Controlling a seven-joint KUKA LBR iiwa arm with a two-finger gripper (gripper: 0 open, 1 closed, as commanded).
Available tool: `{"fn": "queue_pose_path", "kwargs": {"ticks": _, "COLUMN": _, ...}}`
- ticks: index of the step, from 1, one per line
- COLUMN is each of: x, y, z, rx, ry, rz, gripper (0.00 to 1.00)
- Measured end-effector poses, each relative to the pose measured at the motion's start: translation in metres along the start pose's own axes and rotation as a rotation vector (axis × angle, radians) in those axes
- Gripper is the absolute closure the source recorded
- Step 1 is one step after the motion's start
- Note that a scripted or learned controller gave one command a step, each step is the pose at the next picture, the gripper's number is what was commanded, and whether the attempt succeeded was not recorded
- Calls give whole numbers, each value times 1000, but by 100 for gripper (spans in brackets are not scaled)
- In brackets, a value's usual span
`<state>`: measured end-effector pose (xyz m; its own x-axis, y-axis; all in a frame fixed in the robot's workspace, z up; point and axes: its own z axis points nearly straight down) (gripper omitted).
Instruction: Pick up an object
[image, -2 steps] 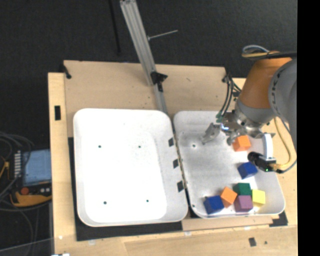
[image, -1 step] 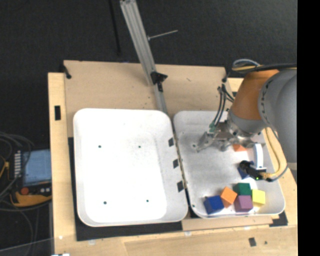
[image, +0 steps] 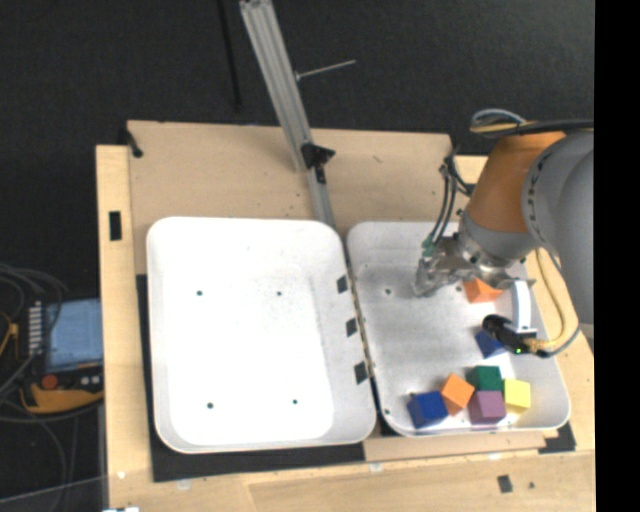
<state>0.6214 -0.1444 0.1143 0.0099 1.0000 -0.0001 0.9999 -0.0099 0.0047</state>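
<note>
Wooden bench (image: 220, 175) bore two white bins, gripper (image: 430, 278) hung over right bin's (image: 400, 330) upper middle, grip state unclear, coloured blocks (image: 470, 395) clustered at its lower right corner.

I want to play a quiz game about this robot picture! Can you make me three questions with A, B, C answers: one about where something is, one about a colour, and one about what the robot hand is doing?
1. Where are the blocks?
A. In the left bin
B. In the right bin
C. On the floor

2. What colour is the block between the green block and the yellow block?
A. Purple
B. Red
C. White

3. Where is the gripper?
A. Over the right bin
B. Over the left bin
C. Outside both bins

Answers:
1 B: the blocks lie in the right bin.
2 A: the purple block sits below the green block, beside the yellow block.
3 A: the gripper is low over the right bin's floor.
</note>
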Motion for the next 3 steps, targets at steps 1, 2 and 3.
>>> {"fn": "queue_pose_path", "kwargs": {"ticks": 1, "x": 3, "y": -3, "z": -46, "rx": -1, "ry": 0, "rz": -4, "gripper": 100}}
{"fn": "queue_pose_path", "kwargs": {"ticks": 2, "x": 1, "y": -1, "z": -98, "rx": -3, "ry": -1, "rz": -11, "gripper": 100}}
{"fn": "queue_pose_path", "kwargs": {"ticks": 3, "x": 53, "y": -25, "z": -102, "rx": 4, "ry": 1, "rz": -16, "gripper": 100}}
